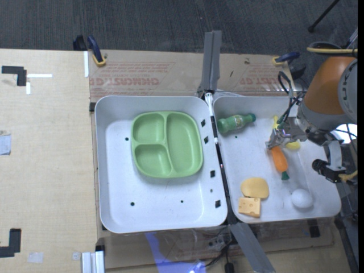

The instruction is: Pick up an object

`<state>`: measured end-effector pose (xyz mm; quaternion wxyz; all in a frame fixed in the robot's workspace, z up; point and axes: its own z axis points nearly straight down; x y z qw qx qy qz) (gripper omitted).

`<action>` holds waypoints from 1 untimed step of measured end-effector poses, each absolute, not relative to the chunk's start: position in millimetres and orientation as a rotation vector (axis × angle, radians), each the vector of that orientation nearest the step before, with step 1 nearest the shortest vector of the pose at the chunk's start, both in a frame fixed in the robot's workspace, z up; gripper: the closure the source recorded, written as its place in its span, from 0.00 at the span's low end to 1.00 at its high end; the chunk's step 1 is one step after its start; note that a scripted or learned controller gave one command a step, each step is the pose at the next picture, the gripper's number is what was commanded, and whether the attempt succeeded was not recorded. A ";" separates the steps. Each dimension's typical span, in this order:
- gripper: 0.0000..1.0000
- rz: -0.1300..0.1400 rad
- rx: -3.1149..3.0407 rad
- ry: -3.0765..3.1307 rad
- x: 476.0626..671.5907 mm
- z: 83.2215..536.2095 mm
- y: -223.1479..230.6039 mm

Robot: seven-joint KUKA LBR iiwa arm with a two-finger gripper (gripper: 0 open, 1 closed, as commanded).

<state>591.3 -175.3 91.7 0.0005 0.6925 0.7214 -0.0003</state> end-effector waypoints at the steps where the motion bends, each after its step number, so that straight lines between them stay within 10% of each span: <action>1: 1.00 -0.004 2.425 1.998 617.9 201.8 -111.2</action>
